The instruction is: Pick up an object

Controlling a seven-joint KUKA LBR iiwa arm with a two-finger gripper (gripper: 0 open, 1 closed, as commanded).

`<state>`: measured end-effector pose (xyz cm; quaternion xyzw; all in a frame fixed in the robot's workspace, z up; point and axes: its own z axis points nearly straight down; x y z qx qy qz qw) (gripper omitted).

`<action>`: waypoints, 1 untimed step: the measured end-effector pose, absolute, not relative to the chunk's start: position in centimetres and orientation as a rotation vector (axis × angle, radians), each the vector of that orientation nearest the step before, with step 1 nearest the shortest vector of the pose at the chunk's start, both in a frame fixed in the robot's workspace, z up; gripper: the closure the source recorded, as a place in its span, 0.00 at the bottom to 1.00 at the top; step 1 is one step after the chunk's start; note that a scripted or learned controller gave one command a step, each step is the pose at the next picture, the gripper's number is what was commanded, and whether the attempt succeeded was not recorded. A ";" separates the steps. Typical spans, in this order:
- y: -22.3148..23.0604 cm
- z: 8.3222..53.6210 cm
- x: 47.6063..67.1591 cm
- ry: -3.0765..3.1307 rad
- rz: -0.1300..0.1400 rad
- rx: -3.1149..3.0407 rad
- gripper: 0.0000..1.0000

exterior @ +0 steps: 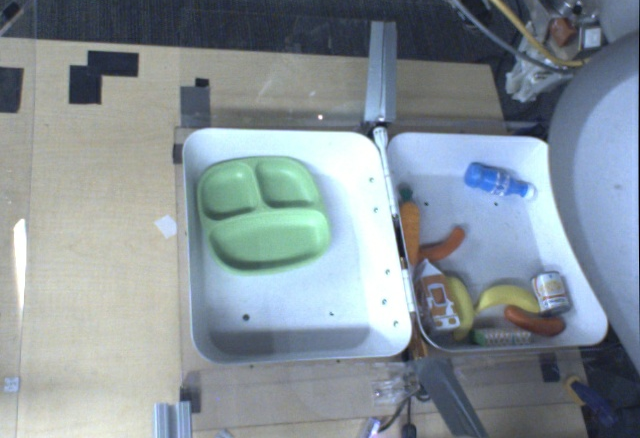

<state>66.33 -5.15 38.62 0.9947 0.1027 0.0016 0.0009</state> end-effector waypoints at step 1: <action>-8.1 39.3 66.3 0.323 0.005 3.123 1.00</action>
